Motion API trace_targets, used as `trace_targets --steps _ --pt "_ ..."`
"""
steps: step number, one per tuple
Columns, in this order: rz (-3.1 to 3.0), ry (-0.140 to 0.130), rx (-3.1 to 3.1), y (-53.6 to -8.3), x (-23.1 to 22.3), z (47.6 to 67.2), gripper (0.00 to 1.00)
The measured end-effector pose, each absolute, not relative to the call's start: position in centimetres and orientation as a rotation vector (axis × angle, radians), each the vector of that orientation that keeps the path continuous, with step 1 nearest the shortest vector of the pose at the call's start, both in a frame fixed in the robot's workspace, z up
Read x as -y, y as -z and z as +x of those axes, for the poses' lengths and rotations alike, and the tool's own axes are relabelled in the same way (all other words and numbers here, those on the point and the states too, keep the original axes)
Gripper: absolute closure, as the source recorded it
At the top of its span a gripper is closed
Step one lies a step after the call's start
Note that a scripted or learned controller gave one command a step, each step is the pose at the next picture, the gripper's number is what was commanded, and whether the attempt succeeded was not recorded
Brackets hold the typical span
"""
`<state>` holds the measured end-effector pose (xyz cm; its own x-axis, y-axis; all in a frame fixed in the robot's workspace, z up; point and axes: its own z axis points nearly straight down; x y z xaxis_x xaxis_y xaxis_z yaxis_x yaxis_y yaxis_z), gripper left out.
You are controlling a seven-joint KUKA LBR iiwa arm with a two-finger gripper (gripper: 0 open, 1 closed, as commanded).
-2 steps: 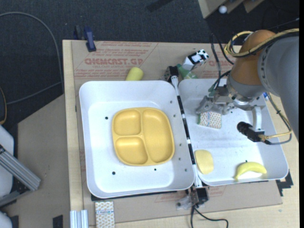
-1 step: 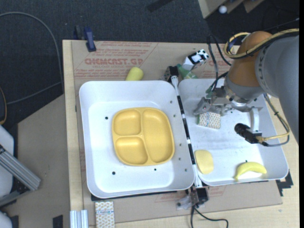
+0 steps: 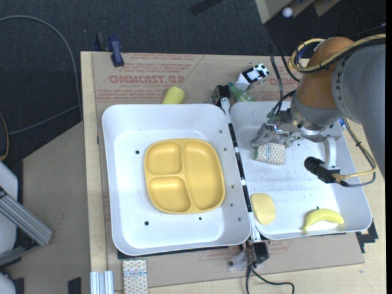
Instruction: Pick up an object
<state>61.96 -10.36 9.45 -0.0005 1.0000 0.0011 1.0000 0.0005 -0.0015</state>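
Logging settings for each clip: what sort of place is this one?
Probably a robotics lab bench, not a home: two white bins sit on a cardboard-covered bench, a grey and orange arm reaches in, and cables trail over dark carpet.

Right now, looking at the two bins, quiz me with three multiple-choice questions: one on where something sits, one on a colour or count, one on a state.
1. Where is the divided plate?
A. left bin
B. right bin
C. bare bench

2. What colour is the banana?
A. red
B. yellow
C. blue

3. Where is the gripper?
A. over the plate
B. right above the small box
C. off the bench

Answers: 1 A, it sits inside the left bin. 2 B, it is plainly yellow. 3 B, it hangs directly above the box in the right bin.
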Motion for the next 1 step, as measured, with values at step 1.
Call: trace_targets --steps 1 --pt "-2.22 0.002 2.223 -18.52 3.9 60.21 1.0"
